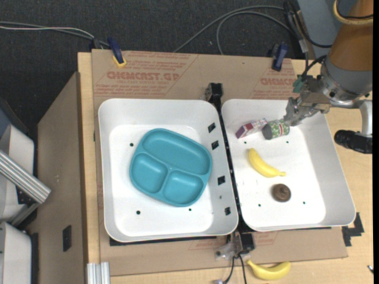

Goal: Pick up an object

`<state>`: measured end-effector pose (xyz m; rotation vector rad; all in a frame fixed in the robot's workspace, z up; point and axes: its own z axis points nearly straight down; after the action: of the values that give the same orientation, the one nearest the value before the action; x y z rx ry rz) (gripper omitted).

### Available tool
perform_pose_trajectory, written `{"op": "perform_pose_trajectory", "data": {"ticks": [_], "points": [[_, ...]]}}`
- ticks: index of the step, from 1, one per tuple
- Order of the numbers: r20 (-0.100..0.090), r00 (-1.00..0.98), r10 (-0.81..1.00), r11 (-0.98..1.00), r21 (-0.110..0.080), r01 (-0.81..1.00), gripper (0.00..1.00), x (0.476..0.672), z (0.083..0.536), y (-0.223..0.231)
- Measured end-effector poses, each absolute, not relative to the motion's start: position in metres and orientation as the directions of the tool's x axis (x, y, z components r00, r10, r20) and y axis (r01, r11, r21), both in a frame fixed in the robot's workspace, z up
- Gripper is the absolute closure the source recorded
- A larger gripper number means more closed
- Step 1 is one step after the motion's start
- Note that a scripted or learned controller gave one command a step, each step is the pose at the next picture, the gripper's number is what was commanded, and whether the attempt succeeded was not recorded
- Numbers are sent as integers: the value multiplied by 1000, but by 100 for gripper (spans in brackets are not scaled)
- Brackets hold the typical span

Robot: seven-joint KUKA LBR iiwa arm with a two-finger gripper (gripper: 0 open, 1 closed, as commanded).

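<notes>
Now tool over grey can; can lies left-right.

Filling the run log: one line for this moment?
gripper at can | right bin | banana untouched | grasp unconfirmed

Teal blue plastic plate with three sections in the white left bin. In the white right bin: yellow banana, round brown cookie at 5 o'clock from it, purple and white packet at 12 o'clock, grey can with green label.
</notes>
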<state>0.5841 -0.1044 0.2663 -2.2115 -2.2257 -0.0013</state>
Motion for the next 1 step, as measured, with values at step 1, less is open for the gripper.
{"op": "perform_pose_trajectory", "data": {"ticks": [1], "points": [[2, -5, 1000, 5, -3, 1000, 100, 571, 267, -56]]}}
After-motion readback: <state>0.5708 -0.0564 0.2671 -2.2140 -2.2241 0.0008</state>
